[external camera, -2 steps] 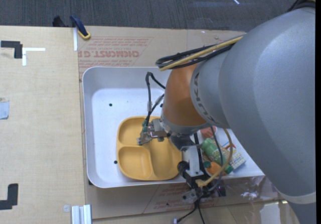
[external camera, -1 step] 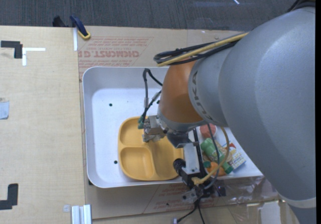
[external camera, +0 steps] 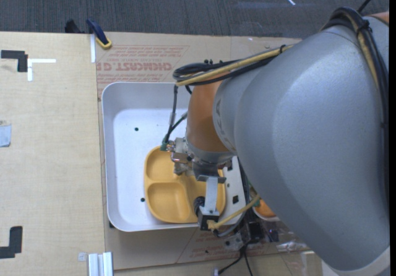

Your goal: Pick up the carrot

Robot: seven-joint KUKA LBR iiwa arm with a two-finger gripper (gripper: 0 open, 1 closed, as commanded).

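Observation:
My gripper (external camera: 180, 161) hangs low over the left white bin (external camera: 124, 145), right above the upper compartment of a yellow divided plate (external camera: 162, 197) that lies in the bin's near right part. The grey arm with its orange band covers most of the right side of the view. A small orange patch (external camera: 265, 208) peeks out under the arm on the right bin's side; it may be the carrot, but most of it is hidden. I see nothing between the fingers.
The left bin's floor to the left of the plate is bare white with a few dark specks. A cardboard sheet (external camera: 142, 61) lies under the bins. The wooden bench (external camera: 49, 145) stretches to the left.

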